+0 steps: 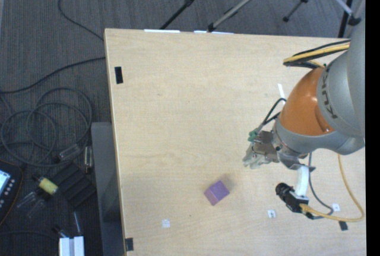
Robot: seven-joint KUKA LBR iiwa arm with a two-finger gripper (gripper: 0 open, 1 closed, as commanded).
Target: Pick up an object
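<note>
A small purple cube (217, 192) lies on the pale wooden bench top (190, 106), toward the front middle. My gripper (256, 154) hangs to the cube's right and a little farther back, apart from it, with nothing seen in it. The grey arm with its orange band (306, 112) comes in from the right above the gripper.
A black connector on a yellow cable (289, 196) dangles under the wrist, right of the cube. Small markers sit on the bench: a black one (119, 75) at the left edge and white ones (165, 223) near the front. Cables and tripod legs lie on the floor beyond the bench.
</note>
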